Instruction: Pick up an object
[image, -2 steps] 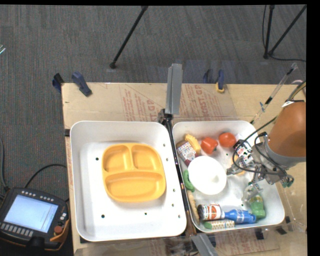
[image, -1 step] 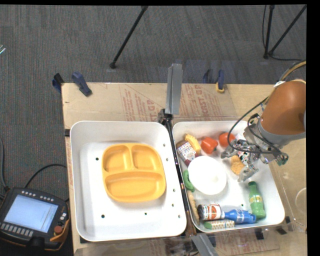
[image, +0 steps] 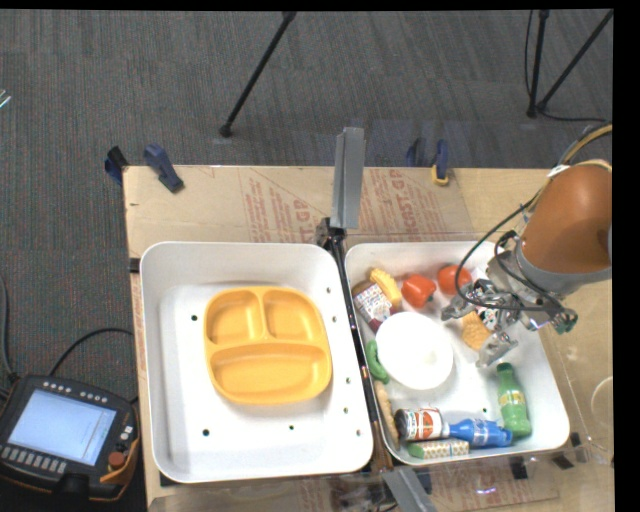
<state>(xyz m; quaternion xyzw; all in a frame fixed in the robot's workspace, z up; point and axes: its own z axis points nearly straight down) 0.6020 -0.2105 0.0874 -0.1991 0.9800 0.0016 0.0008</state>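
Note:
My gripper (image: 492, 332) hangs low over the back right part of the right bin (image: 556, 400), under the arm's orange band (image: 572, 222). Directly beneath and beside it lies a tan waffle-like piece (image: 474, 331). A red tomato (image: 451, 278) and a red pepper (image: 418, 290) sit just to its left. A white plate (image: 413, 350) fills the middle of the bin. A green bottle (image: 511, 400) lies just in front of the gripper. Nothing is visibly held.
The right bin also holds a corn cob (image: 386, 281), a small jar (image: 371, 301), a labelled can (image: 421, 423), a blue bottle (image: 481, 432) and a green vegetable (image: 375, 361). A yellow divided tray (image: 268, 343) lies in the left bin (image: 170, 420). A teach pendant (image: 65, 430) sits at the lower left.

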